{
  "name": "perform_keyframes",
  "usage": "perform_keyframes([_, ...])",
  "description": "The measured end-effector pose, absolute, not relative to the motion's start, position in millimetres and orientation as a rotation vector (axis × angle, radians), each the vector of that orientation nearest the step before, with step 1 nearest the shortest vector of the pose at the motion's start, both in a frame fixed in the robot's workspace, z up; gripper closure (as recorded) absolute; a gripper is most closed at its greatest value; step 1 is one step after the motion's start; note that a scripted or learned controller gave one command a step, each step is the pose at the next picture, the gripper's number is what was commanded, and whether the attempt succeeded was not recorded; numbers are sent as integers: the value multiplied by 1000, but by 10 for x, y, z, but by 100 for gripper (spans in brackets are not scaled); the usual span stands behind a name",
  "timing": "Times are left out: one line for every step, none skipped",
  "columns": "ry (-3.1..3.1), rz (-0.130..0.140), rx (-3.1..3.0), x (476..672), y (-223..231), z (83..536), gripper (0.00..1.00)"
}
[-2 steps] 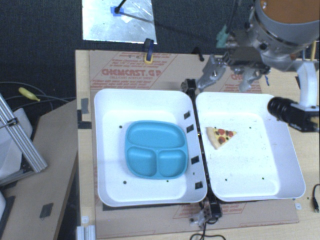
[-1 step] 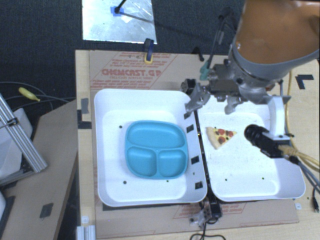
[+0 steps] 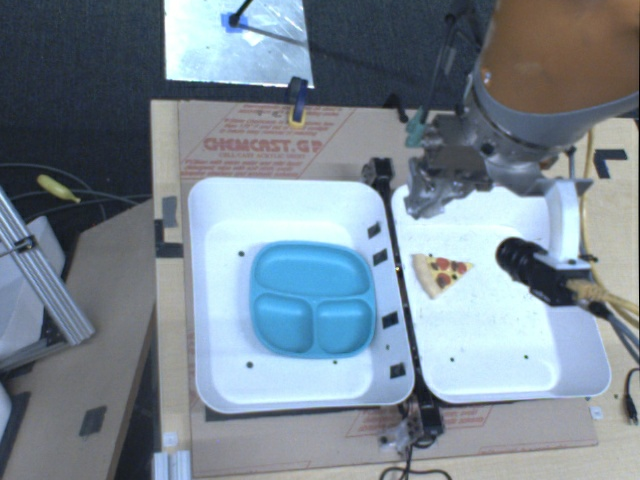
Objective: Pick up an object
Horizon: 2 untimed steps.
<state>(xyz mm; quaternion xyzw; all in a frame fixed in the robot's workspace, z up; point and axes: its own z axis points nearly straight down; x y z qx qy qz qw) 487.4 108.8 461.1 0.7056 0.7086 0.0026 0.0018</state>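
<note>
A toy pizza slice with red dots lies flat in the right bin, near its left wall. My gripper hangs over the far left part of the same bin, above and a little behind the slice, apart from it. Nothing shows between its fingers. A blue divided plate with three compartments rests in the middle of the left bin.
The two white bins stand side by side on a cardboard sheet, joined by a black clipped divider. The grey and orange arm fills the upper right. A metal frame stands off the bench at left.
</note>
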Motion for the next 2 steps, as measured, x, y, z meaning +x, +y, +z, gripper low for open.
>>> perform_keyframes([2220, 2, 2222, 4867, 891, 4396, 100])
perform_keyframes([2230, 0, 2214, 4863, 1363, 4069, 100])
